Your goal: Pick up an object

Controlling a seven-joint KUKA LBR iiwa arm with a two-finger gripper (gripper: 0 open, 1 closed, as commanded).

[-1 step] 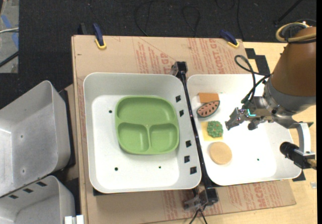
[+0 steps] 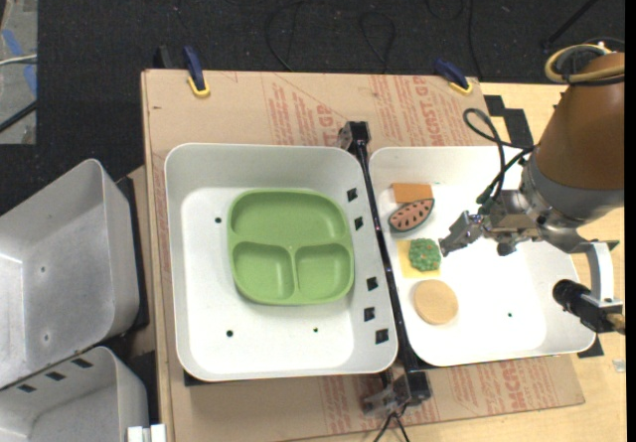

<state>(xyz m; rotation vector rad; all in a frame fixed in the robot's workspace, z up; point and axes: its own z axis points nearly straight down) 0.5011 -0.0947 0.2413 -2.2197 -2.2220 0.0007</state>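
Observation:
The right bin point(image 2: 517, 331) holds several small food-like items along its left side: an orange block point(image 2: 411, 193), a brown oval piece with dark spots point(image 2: 409, 216), a green clump on a yellow square point(image 2: 424, 254) and a tan round disc point(image 2: 435, 302). My gripper point(image 2: 458, 232) hangs over the bin, just right of the green clump and a little above the disc. Nothing is visible between its dark fingers.
A green divided plate point(image 2: 291, 245) lies in the left bin point(image 2: 199, 331). Two more white bins point(image 2: 60, 261) stand off the bench at the left. Black cables point(image 2: 497, 167) loop from the arm over the right bin's far edge.

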